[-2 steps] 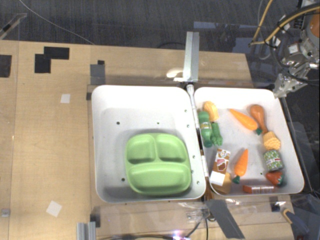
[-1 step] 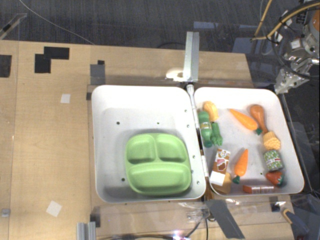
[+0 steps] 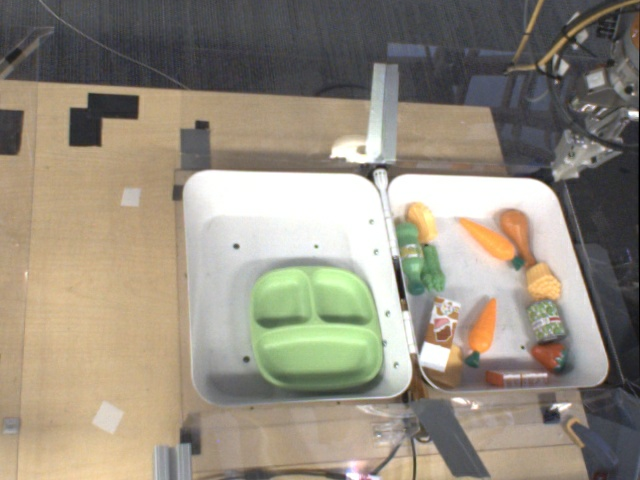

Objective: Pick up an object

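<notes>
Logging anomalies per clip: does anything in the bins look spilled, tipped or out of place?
Nothing looks spilled or damaged. The green tray lies flat in the left bin. The toy foods lie loosely about the right bin, the small carton tilted near its front edge. The gripper hangs outside.

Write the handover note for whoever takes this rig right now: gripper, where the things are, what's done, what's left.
Gripper: up beyond the far right corner of the right bin, holding nothing that I can see; whether it is open or shut is unclear.
Right bin: two carrots, a drumstick, a corn cob, a green can, a yellow and a green piece by the left wall, and a small carton.
Left bin: a green divided plate.
Done: nothing picked yet.
Left: lower into the right bin, grip one object, lift it.
</notes>
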Controlling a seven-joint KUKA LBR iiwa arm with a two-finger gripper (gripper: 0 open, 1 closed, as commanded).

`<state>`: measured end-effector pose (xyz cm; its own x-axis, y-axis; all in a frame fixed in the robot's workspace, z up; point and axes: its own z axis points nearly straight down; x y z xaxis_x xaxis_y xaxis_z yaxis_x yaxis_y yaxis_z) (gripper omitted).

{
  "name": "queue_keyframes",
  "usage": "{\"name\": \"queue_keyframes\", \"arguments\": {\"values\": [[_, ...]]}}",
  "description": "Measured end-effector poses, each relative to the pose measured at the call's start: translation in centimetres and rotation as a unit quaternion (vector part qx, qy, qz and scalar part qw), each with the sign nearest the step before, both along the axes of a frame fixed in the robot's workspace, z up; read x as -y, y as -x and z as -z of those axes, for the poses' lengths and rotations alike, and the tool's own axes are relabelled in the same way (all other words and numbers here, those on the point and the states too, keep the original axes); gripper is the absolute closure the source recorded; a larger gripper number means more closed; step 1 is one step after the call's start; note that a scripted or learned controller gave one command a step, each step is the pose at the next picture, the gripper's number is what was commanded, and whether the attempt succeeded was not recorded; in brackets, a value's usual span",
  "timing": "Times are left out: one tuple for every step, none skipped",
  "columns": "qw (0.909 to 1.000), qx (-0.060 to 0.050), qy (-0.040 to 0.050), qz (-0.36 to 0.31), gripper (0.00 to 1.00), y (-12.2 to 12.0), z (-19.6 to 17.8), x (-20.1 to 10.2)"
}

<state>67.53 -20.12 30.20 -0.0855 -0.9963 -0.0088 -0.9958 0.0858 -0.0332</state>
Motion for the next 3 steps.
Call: {"name": "queue_keyframes", "arguments": {"values": [[0.9987,-0.013,0.0039,-0.049,1.0,8.1,2.4,0.5],[0.9987,-0.008,0.0039,-0.049,1.0,7.8,1.1,0.3],[0.9988,-0.004,0.0037,-0.048,1.0,7.6,-0.2,0.2]]}}
